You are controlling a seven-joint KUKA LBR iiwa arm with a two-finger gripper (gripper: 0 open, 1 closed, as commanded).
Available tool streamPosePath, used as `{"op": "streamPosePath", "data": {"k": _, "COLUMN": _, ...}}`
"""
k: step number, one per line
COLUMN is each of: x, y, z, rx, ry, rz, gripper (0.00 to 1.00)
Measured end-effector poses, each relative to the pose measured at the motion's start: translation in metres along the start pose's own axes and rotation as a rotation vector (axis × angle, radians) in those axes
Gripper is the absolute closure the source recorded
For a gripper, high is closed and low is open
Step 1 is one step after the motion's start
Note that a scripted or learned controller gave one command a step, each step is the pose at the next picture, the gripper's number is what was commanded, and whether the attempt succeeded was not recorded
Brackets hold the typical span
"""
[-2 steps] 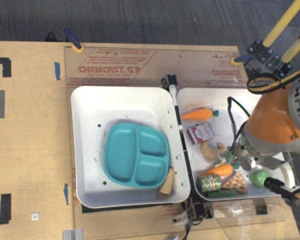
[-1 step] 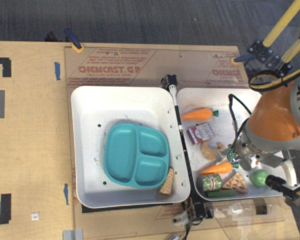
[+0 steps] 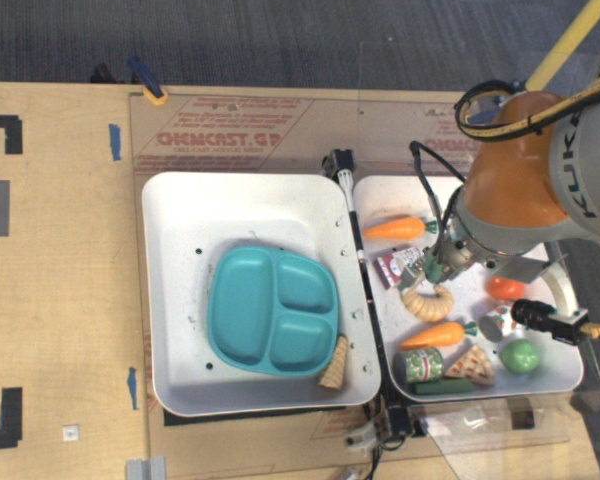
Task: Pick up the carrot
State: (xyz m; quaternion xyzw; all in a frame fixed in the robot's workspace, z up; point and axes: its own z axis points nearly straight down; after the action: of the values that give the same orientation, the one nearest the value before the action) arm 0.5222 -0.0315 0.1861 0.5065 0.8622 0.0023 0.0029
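Two white bins [image 3: 170, 268] [image 3: 570, 368]; two carrots [image 3: 394, 229] [image 3: 432, 335]; one teal plate [image 3: 273, 310]; one can [image 3: 423, 366].

Red print reading "CHEMCAST GP" on the brown protective sheet [image 3: 230, 133] along the bench's far edge, behind the left bin; smaller red lines beside it too blurred to read. Black letters "KU" on the grey arm housing [image 3: 585, 183] at right. Green can's [image 3: 423, 366] label unreadable.
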Motion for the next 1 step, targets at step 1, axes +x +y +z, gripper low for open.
{"op": "streamPosePath", "data": {"k": 1, "x": -0.0007, "y": -0.0017, "z": 0.0015, "rx": 0.004, "ry": 0.001, "rz": 0.002, "gripper": 0.00}}
